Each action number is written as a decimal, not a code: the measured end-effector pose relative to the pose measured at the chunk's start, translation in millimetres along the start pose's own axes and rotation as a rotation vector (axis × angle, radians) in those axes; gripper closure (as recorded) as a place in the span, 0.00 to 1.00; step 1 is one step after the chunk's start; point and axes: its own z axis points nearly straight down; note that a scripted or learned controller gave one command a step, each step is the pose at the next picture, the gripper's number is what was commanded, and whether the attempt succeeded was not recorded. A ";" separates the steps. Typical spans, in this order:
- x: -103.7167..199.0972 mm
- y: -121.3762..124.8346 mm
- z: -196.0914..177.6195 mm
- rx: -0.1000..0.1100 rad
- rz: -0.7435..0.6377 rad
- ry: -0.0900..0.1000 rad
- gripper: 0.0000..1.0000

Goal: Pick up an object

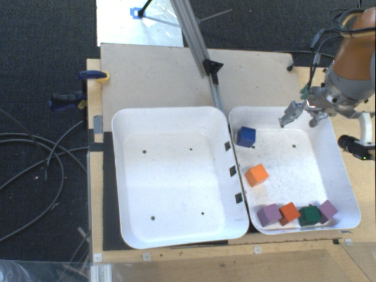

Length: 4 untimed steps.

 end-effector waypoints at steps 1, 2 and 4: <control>39.2 -42.5 108.3 0.009 0.002 0.003 0.00; 82.4 -79.5 29.2 -0.005 -0.003 0.002 0.00; 60.2 -81.8 122.7 -0.001 0.003 0.001 1.00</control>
